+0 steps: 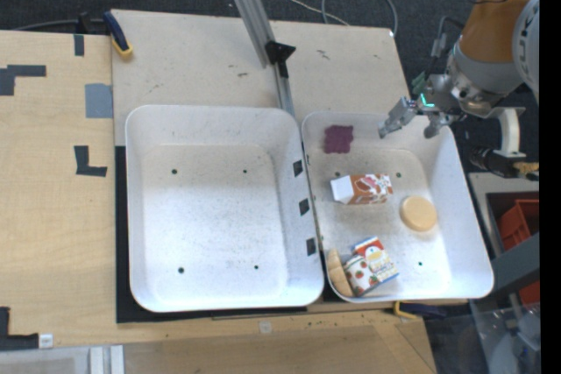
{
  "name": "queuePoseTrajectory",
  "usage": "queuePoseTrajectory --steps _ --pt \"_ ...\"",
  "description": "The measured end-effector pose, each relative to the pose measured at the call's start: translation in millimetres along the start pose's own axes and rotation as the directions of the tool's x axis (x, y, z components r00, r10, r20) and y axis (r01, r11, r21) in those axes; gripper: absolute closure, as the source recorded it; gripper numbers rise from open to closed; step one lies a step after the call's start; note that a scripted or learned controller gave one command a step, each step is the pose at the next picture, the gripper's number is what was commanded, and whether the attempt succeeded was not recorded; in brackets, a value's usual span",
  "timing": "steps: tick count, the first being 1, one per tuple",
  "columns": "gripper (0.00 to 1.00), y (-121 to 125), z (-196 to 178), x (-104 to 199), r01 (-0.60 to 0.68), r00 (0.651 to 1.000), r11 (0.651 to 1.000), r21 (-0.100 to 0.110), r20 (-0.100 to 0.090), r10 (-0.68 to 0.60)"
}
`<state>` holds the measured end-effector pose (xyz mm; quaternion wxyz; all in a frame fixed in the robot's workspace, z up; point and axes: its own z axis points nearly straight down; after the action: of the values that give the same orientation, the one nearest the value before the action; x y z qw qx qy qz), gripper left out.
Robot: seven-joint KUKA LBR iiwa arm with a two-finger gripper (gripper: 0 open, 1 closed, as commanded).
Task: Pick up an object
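From above, you see your gripper [410, 120] over the far edge of the right bin [456, 188], and its two fingers are spread apart with nothing between them. Use that bin as your landmark. A purple patch [338, 138] lies flat at its far left corner, very near the gripper. In the bin's middle lies a small red and white carton [361, 188], and just right of it sits a round yellow piece [419, 214]. A second carton [371, 265] rests at the near left edge. The middle carton looks light and a bit squashy, so I think you should pinch its long flat sides gently. The round piece may slip. The left bin [210, 206] sits beside it.
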<state>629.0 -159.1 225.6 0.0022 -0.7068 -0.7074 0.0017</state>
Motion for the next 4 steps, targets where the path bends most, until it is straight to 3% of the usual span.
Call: queuePoseTrajectory --steps 1,2,4 --pt "0.0 0.9 -2.9 0.0 0.001 1.0 1.0 -0.004 0.001 -0.001" --pt "0.0 -1.7 61.5 3.3 0.001 1.0 1.0 0.002 0.001 -0.001" --pt "0.0 -2.1 139.3 -1.3 0.001 1.0 1.0 -0.001 0.001 -0.001"
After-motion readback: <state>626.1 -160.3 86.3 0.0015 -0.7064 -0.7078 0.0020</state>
